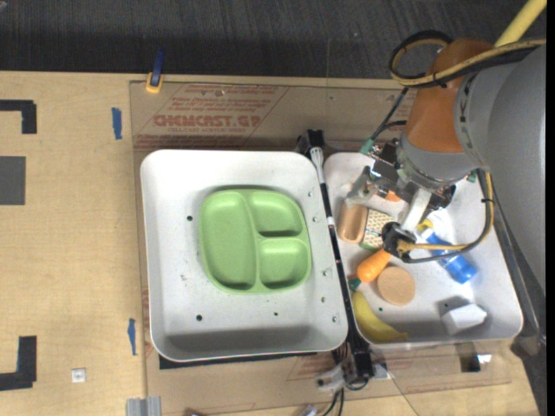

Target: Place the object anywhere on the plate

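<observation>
The green divided plate (234, 241) lies in the middle of the left bin (160, 258). In the right bin (499, 293), a copper cylinder (351, 221), carrot (375, 267), wooden disc (399, 286) and banana (373, 319) crowd the left edge. The gripper (386, 199) hangs over that bin's upper left; I cannot tell whether it is open or holding anything. A white block (462, 316) lies near the lower right corner.
</observation>
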Tool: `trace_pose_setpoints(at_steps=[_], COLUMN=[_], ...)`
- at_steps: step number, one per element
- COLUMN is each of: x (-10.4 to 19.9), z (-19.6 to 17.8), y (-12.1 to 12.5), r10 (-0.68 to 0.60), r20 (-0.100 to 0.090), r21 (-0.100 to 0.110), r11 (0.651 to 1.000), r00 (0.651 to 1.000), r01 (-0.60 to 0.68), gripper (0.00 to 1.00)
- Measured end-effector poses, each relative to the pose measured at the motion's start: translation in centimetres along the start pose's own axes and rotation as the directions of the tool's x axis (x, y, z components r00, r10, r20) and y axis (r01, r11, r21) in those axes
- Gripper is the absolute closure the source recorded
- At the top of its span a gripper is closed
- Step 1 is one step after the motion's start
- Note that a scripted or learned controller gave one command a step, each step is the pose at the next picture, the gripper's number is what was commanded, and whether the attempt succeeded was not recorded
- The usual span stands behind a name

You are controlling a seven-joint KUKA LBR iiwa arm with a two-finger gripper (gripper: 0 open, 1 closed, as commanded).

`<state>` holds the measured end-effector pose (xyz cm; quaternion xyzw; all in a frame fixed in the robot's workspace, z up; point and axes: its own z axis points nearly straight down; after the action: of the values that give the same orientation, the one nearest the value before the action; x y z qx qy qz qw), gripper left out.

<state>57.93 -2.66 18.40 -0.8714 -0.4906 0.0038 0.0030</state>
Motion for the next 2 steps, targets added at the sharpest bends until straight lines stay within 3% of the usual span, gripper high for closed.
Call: trace_pose_setpoints(at_steps=[2], x=[0.0], z=[0.0], y=[0.0], r10=[0.0], r20=[0.0], r21=[0.0], r11=[1.0], r00=[1.0], r01=[0.0], gripper=[0.0])
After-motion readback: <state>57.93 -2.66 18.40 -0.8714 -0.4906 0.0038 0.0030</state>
